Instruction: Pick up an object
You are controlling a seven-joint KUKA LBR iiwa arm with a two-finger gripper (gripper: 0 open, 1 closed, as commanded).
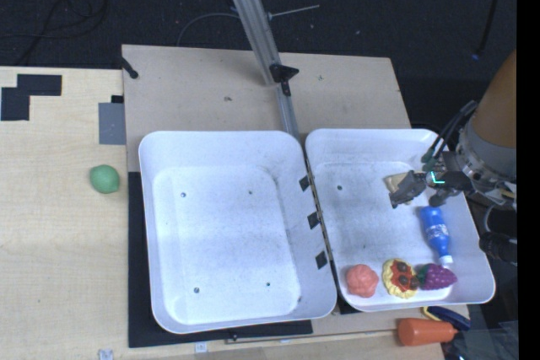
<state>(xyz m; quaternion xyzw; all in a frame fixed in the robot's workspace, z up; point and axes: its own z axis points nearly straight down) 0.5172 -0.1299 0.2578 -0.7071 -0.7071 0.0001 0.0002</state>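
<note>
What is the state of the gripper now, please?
Gripper: over the right bin, above the blue bottle; open or closed cannot be told.

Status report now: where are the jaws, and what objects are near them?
Gripper over right bin, nothing seen between the jaws. Blue bottle lies just below it. Pink piece, yellow toy, purple grapes at front wall, apart from gripper.

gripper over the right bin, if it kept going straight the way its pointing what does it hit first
The gripper points left and down over the right bin. Straight on, it would probably meet the small tan object beside its fingertips first, though depth is unclear from this slanted view.
</note>
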